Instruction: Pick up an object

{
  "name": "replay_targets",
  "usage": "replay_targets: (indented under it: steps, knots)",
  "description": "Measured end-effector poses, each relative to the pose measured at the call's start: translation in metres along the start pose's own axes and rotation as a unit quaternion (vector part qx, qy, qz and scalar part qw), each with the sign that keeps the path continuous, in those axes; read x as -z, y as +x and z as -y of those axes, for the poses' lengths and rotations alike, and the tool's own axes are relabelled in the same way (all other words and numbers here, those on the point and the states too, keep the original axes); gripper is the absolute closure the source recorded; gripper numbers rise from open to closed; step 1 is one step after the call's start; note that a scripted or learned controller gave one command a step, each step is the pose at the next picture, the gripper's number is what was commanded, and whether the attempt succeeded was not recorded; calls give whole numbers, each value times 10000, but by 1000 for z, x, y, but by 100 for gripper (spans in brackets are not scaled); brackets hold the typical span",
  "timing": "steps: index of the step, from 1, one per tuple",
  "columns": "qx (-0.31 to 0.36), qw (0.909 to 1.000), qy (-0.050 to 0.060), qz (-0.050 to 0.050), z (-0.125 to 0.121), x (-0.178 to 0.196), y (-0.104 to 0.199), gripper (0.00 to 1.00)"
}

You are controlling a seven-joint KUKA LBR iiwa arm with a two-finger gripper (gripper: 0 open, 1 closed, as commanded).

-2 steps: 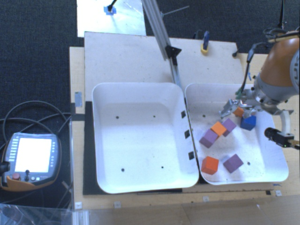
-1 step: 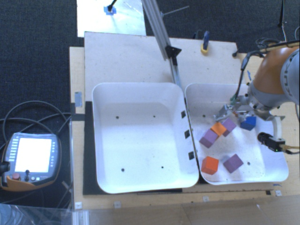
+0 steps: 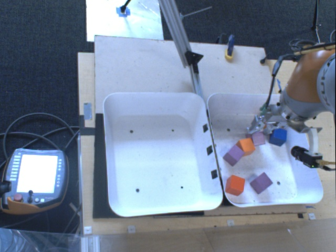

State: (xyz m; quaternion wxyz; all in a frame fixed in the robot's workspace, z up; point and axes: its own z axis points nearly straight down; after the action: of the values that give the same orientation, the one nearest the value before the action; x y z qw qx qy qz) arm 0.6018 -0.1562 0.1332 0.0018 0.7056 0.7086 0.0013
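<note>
No readable writing anywhere, not even on the pendant at left. Gripper down in the right bin, fingers perhaps around the pale purple cube (too small to tell; width unclear). Orange cube and purple cube touching, strung diagonally; blue cube just beside. Open floor toward the bin's upper left; left bin alongside.

I had one fixed camera, set high above the bench and looking down at a slant. It stood far enough back to take in both bins, left and right, plus dark floor beyond. The arm entered from my frame's right.
</note>
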Motion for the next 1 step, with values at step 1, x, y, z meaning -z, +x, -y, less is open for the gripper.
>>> replay_targets:
  steps: [1]
  knots:
    - [-6,10000,-5,5,1,44,-3,100]
